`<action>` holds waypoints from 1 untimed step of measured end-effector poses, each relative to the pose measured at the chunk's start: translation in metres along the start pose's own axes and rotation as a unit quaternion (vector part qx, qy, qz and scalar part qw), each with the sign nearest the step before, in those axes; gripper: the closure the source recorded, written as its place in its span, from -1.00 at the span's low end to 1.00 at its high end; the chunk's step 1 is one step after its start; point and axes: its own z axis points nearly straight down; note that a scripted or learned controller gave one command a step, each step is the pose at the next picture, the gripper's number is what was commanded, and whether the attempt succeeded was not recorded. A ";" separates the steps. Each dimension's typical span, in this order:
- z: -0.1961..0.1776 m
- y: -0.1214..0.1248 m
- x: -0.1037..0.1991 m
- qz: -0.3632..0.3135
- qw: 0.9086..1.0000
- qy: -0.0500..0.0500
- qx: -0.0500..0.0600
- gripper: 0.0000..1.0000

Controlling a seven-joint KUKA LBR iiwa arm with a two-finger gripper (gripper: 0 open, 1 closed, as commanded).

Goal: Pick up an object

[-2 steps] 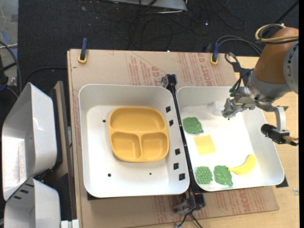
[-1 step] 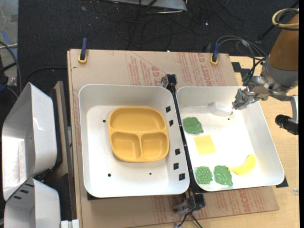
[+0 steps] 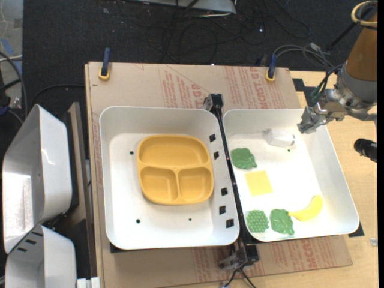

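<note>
Worktop (image 3: 150,83) of brown board spread out to the left of my end effector (image 3: 309,123), carrying two shallow white bins side by side. The far bin (image 3: 114,161), well off to the left of my end effector, held a yellow divided plate (image 3: 175,168) lying flat in its middle. The near bin (image 3: 336,179) sat under and just left of my end effector, which hung over its upper right rim. How my end effector stood, apart or together, I could not tell from this angle, and nothing showed clamped in it.

Closest to my end effector, just to its lower left, lay a small pale whitish piece (image 3: 279,138) on the bin floor. Further to the lower left sat a green leafy piece (image 3: 243,158), and below that a flat yellow square (image 3: 258,183). Well below my end effector, along the bin's near edge, three things lay in a row: a green bumpy cluster (image 3: 257,221), a second green leafy piece (image 3: 281,221) just beside it, and a small yellow banana (image 3: 308,209) touching or nearly touching that one.
</note>
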 end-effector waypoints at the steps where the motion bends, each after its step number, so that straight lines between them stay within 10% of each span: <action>1: 0.011 -0.003 0.050 -0.002 1.000 0.002 0.003 1.00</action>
